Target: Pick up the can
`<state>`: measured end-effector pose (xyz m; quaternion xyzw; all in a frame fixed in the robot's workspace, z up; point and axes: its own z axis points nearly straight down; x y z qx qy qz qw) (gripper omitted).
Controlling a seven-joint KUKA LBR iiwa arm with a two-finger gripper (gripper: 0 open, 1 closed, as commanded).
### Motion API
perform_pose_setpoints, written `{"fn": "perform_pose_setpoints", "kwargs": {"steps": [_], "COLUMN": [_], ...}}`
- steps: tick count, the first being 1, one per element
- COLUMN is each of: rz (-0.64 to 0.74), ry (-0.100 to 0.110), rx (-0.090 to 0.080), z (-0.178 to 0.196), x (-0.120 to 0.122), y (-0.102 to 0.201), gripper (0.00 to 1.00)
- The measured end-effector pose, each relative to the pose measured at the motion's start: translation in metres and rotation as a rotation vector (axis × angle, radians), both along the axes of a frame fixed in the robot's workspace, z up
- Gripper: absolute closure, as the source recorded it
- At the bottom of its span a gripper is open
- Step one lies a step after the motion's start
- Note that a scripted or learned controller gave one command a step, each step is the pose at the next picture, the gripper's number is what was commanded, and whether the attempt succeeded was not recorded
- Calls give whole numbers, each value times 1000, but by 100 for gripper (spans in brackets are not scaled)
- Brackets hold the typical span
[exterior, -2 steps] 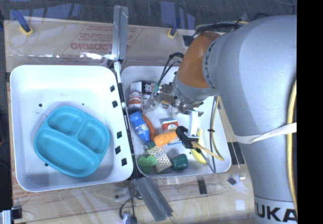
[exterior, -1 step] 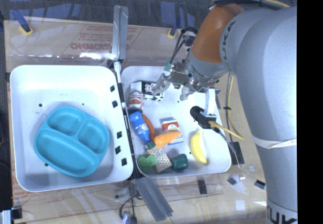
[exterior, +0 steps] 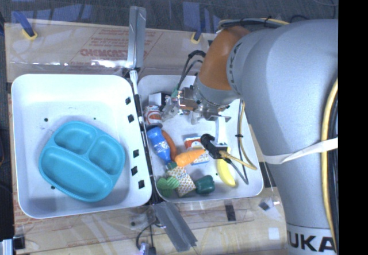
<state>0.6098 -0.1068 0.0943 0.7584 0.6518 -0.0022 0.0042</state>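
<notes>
The can [exterior: 152, 114], small with a red and white label, stands in the right bin [exterior: 251, 182] close to its left wall, near the back. My gripper [exterior: 174, 103] hangs low over the back of this bin, just to the right of the can and slightly behind it. Nothing can be seen held by the gripper. The grey arm with its orange band covers the bin's back right part.
In the right bin, a blue bottle [exterior: 156, 142] lies just in front of the can, with an orange carrot [exterior: 188, 158], a banana [exterior: 226, 173], a green item [exterior: 204, 185] and a checkered piece [exterior: 179, 180] nearer the front. The left bin [exterior: 34, 90] holds a blue divided plate [exterior: 82, 159].
</notes>
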Motion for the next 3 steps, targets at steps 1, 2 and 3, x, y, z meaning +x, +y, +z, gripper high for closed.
{"fn": "perform_pose_setpoints", "kwargs": {"steps": [1,2,3], "rz": [54,107,-4], "ry": [4,-3,4], "rx": [10,-4,10], "z": [-2,1,147], "x": [7,-21,2], "y": [-79,6,24], "gripper": [0,0,0]}}
